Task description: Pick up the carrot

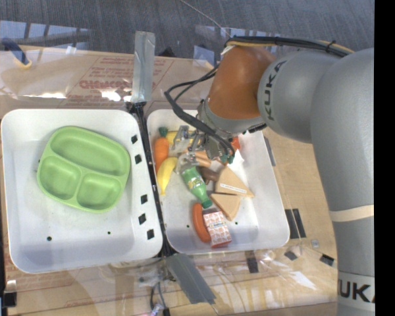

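**Entry: gripper over right bin, carrot not yet taken**

Item sought: carrot (160, 151), orange, recorded lying lengthwise at the far left of the right bin (266, 196), close against the wall shared with the left bin (13, 196).

Gripper (203, 149): placed low over the far middle of the right bin, just right of the carrot. Its state could not be told; nothing was seen held.

Step judged in hand: approach. The next move was judged to call for a short shift left and a descent square over the carrot.

Neighbouring items: banana (165, 174) directly near-side of the carrot, touching or nearly so; green bottle (195, 185); sandwich wedges (228, 196); a red-and-white packet (215, 228) at the near end. A green divided plate (83, 168) was noted in the left bin.

Obstructions judged: bin wall on one side, banana and crowded items on the other, leaving little room.
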Available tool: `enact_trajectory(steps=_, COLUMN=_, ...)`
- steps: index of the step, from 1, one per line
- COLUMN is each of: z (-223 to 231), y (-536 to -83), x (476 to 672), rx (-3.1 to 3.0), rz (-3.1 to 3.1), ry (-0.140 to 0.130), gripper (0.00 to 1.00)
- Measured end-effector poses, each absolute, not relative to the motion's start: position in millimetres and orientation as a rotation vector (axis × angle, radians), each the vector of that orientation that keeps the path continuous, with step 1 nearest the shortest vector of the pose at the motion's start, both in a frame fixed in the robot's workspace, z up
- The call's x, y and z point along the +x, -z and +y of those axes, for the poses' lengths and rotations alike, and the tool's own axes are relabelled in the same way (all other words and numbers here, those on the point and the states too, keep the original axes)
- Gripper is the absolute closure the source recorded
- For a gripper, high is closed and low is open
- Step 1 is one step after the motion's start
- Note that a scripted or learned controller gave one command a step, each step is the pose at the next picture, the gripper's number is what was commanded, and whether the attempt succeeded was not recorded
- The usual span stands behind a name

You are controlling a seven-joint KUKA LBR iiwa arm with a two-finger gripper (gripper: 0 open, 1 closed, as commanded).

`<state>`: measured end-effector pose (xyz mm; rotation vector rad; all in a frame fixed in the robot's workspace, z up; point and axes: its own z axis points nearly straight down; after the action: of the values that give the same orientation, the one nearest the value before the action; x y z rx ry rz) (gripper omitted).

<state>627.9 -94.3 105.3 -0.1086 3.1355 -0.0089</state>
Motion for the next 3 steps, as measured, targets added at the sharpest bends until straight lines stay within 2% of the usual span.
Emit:
enact_trajectory(steps=1, z=-35, y=-256, x=572.3, rx=-0.296, rz=3.112, ry=0.003, gripper=1.0)
enact_trajectory(steps=2, z=21, y=-331, x=605.4, rx=-0.245, rz=3.121, ry=0.0, gripper=1.0)
enact_trajectory(steps=3, z=82, y=-256, x=655.1, rx=-0.151, rz=3.144, ry=0.0, gripper=1.0)
